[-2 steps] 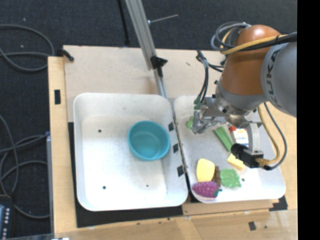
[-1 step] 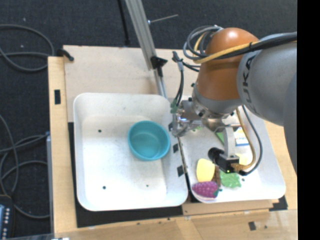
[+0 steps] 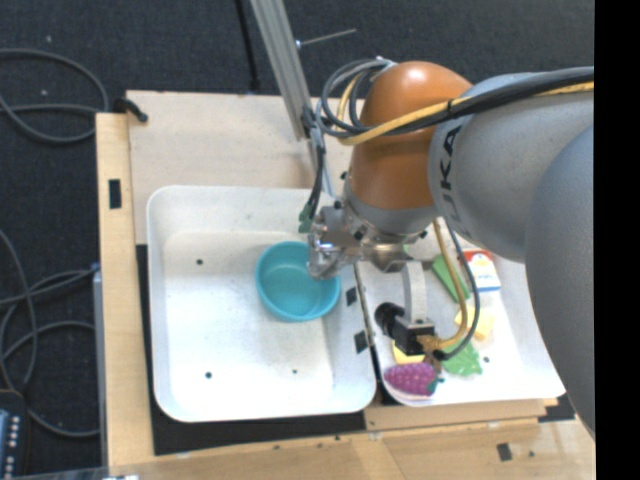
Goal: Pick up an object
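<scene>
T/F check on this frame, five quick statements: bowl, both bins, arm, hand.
1. A blue bowl sits in the left bin. True.
2. The blue bowl lies upside down. False: its opening faces up and the inside shows.
3. The right bin holds a purple grape cluster near its front left corner. True.
4. The arm reaches in from the left of the view. False: it comes in from the right.
5. The hand is over the right bin. False: it is at the bowl's right rim, over the left bin.
</scene>
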Controlling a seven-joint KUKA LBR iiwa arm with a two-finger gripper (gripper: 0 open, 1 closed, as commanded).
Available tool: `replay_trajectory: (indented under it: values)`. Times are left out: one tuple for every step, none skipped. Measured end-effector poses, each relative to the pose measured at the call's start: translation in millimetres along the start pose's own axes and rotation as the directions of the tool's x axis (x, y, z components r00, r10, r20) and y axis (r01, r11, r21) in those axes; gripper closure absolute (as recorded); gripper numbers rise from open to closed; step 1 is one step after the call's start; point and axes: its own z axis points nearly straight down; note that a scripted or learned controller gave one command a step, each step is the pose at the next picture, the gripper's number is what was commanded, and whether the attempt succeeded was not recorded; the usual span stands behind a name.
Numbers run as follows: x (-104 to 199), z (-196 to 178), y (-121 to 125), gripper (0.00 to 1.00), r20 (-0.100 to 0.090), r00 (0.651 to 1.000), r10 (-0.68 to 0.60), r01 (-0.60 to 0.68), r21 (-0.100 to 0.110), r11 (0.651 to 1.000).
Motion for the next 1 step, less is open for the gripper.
replay_trajectory:
  values:
    - [-2.2, -0.2, 0.2, 0.00, 0.000, 1.000, 0.004, -0.004, 0.000, 1.000]
